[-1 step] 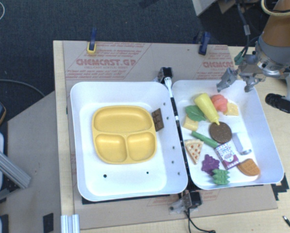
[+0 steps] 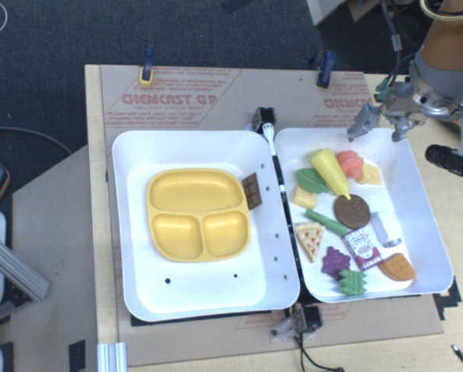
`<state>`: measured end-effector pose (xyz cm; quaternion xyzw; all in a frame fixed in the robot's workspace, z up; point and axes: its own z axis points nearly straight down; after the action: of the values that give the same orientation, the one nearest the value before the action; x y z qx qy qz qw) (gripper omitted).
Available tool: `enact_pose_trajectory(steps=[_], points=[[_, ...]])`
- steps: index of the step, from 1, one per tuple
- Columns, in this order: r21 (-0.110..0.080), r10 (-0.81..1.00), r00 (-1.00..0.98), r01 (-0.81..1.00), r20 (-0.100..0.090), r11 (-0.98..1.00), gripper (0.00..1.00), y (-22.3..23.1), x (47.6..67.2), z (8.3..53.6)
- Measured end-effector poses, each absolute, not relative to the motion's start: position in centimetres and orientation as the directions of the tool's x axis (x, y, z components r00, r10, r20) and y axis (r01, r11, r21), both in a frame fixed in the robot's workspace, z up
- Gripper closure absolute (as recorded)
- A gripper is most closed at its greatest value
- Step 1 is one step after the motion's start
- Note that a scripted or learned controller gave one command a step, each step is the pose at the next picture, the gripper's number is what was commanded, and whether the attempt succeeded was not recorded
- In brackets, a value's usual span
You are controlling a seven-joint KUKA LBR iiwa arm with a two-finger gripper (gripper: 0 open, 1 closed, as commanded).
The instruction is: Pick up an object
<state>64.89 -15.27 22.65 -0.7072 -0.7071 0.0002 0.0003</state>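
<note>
My gripper (image 2: 382, 129) hangs over the far edge of the right bin (image 2: 429, 215), open, with nothing between its fingers. Toy food lies in that bin just below it: a yellow mustard bottle (image 2: 329, 170), a red tomato (image 2: 350, 163), a cheese wedge (image 2: 371, 176) and a green leaf (image 2: 312, 180). Further towards the front lie a brown patty (image 2: 351, 210), a pizza slice (image 2: 311, 241), a ketchup packet (image 2: 361, 248), purple grapes (image 2: 335, 262), a green broccoli piece (image 2: 353, 282) and an orange biscuit (image 2: 398, 267).
The left bin (image 2: 130, 208) holds a yellow divided plate (image 2: 198, 214) and a small brown chocolate piece (image 2: 252, 191) beside its right rim. Blue clamps (image 2: 325, 68) hold the cardboard at the far edge. The arm's orange band (image 2: 448, 37) rises at the top right.
</note>
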Motion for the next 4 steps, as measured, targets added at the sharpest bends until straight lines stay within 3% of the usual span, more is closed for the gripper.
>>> enact_pose_trajectory(steps=[2, 3, 4], points=[[-0.007, 1.0, -0.002, 1.0, 0.002, 0.002, 0.0, -14.4, 65.1, 13.9], [-0.001, 1.0, -0.003, 1.0, -0.001, 0.003, 0.0, -14.4, 65.2, 9.0], [0.002, 1.0, -0.002, 1.0, -0.001, 0.002, 1.0, -14.3, 65.2, 10.2]])
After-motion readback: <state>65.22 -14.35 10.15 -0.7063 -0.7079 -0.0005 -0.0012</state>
